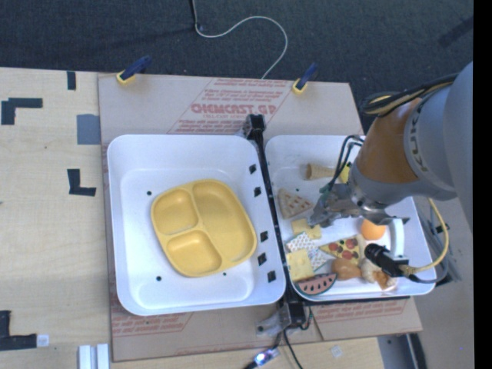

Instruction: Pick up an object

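Note:
Several toy foods lie in the right bin (296,151): a cracker-like triangle (292,202), a cone-shaped piece (318,171), a yellow cheese block (299,264), a pizza slice (341,247), a watermelon slice (316,284) and an orange ball (373,229). My gripper (324,210) hangs low over the middle of this bin, just right of the triangle and above a small yellow piece (300,227). The arm's orange band and grey wrist cover the bin's right part.
The left bin (131,206) holds a yellow three-compartment plate (203,227). A black divider clip row runs between the bins. Both bins rest on a cardboard sheet (223,106) with blue and yellow clamps at its back edge. A cable loops behind.

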